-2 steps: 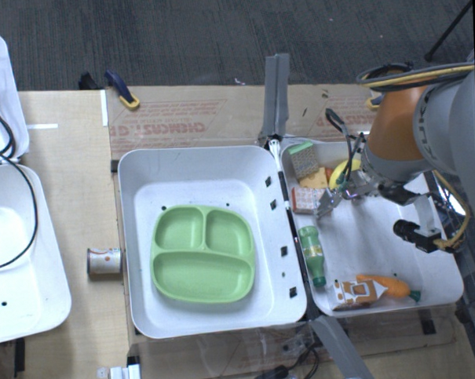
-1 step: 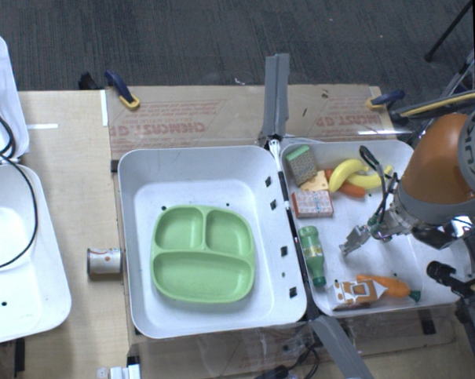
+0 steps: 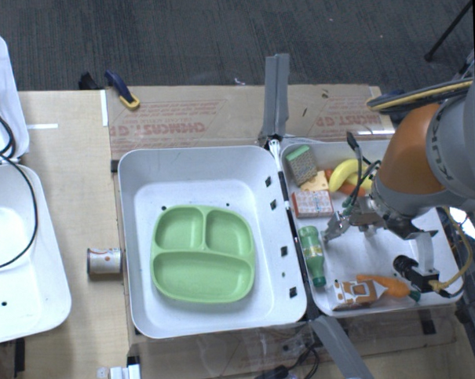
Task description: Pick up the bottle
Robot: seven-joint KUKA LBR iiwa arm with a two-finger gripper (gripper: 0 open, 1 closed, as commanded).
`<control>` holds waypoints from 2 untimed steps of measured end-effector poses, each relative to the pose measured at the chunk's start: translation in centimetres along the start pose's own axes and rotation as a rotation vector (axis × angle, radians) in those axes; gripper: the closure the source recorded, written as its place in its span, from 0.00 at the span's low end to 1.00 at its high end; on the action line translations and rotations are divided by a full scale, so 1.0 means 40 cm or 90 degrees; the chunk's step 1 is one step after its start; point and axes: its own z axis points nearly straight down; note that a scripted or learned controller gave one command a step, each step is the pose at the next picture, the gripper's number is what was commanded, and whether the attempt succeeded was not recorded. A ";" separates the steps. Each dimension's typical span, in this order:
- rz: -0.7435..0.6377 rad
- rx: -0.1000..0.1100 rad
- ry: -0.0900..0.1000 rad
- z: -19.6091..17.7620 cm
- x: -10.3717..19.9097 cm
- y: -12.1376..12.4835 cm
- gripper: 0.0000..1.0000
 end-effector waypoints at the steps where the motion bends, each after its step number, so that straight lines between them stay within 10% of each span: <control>1: 0.213 0.001 -0.001 0.000 0.022 0.199 0.00; 2: 0.262 0.001 0.000 -0.001 -0.077 0.050 0.00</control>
